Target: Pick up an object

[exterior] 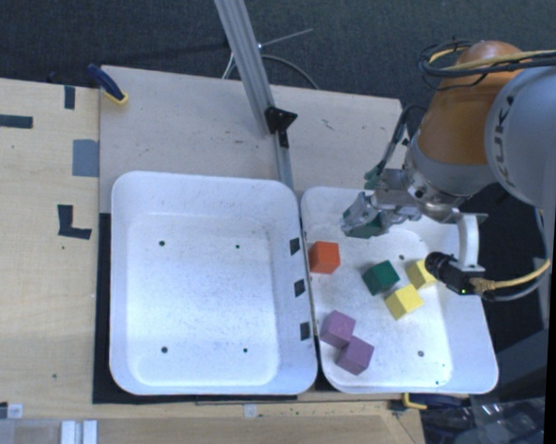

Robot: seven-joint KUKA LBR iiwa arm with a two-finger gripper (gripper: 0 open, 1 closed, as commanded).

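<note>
The grey KUKA arm with its orange band [463,115] is reaching in from the right and hanging over the back part of the right-hand shallow white bin [457,368]. Its two-finger gripper [364,222] is pointing down and toward the left, hovering above bare bin floor near the back rim. Whether the gripper is open or closed cannot be told from this slant; nothing is showing in its grasp.

The nearest candidate is lying forward and slightly left of the gripper: a small orange cube [325,258], sitting close to the bin's left wall. A dark green cube [381,277] is lying forward and a little right, with a yellow cube [404,301] touching or just beside it and a second yellow cube [419,272] near the black fitting on the arm. Two purple cubes [345,340] are sitting together further forward, well apart from the gripper.

Being cubes, none is offering a long axis to line up with. The orange one is standing apart from its neighbours, so it is looking like the cleanest target; the pickup is not yet begun. The left-hand white bin [124,282] is sitting beside it on the counter [32,248].
</note>
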